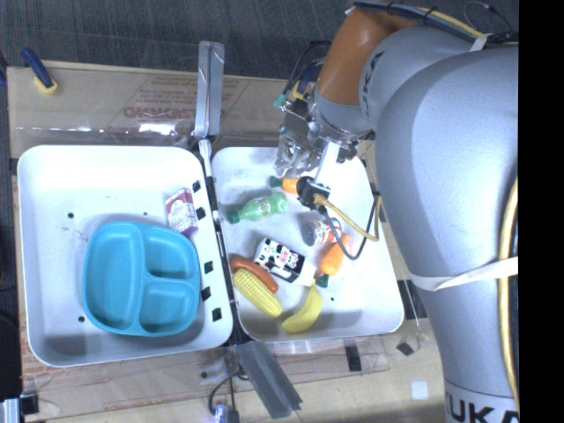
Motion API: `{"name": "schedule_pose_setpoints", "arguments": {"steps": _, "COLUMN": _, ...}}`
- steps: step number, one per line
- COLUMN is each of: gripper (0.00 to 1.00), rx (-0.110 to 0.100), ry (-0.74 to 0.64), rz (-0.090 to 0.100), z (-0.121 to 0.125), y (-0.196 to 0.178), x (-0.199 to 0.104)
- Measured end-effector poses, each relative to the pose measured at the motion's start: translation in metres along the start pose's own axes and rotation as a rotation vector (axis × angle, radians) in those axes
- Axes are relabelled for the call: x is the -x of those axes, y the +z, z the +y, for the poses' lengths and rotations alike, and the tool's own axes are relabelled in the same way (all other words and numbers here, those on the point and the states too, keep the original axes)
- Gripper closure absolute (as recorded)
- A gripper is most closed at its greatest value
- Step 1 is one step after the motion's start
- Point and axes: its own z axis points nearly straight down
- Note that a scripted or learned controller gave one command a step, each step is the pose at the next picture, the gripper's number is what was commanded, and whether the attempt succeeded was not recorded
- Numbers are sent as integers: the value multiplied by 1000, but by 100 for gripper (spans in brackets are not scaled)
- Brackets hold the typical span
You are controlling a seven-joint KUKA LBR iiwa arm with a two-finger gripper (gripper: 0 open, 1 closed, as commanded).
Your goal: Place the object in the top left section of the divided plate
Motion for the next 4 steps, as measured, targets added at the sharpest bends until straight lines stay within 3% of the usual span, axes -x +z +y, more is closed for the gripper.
{"name": "schedule_pose_setpoints", "arguments": {"steps": 1, "gripper": 100, "rx": -2, "ry": 515, "rz": 1, "z": -53, "y": 94, "x": 33}}
{"name": "schedule_pose_setpoints", "arguments": {"steps": 2, "gripper": 100, "rx": 2, "ry": 560, "rz": 3, "z": -53, "y": -8, "x": -62}}
{"name": "schedule_pose_setpoints", "arguments": {"steps": 3, "gripper": 100, "rx": 0, "ry": 557, "rz": 1, "z": -152, "y": -59, "x": -19}}
{"name": "schedule_pose_setpoints", "arguments": {"steps": 4, "gripper": 100, "rx": 3, "ry": 725, "rz": 1, "z": -144, "y": -97, "x": -25}}
